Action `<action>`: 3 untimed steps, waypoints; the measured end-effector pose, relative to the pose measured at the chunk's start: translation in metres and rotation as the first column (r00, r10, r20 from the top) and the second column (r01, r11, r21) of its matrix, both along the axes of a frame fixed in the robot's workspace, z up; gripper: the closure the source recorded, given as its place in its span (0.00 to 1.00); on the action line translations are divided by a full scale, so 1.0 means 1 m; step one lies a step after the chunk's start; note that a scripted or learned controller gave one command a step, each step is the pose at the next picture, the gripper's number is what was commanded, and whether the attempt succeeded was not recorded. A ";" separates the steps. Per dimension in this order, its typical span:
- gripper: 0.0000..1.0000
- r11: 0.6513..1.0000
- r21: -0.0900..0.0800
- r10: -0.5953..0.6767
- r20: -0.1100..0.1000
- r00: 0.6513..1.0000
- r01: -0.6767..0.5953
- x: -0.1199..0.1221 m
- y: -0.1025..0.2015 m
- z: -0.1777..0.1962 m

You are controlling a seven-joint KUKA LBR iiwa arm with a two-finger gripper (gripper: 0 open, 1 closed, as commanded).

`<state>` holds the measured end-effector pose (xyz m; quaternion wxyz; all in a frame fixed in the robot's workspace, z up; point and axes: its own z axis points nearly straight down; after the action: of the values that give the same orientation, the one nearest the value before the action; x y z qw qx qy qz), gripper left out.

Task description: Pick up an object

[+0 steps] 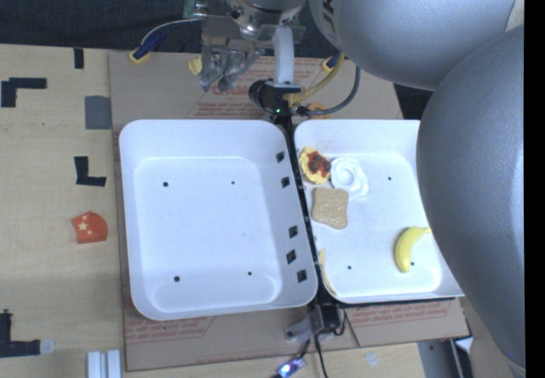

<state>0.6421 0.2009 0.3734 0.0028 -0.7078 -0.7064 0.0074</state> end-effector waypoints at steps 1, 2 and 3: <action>1.00 1.000 0.013 0.007 0.032 0.999 -0.007 -0.020 0.015 0.173; 1.00 1.000 0.000 0.000 -0.002 1.000 0.000 -0.040 -0.022 0.036; 1.00 1.000 0.014 0.010 0.027 1.000 -0.010 -0.110 0.011 0.171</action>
<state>0.5323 0.2115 0.5441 -0.0016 -0.7042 -0.7100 -0.0069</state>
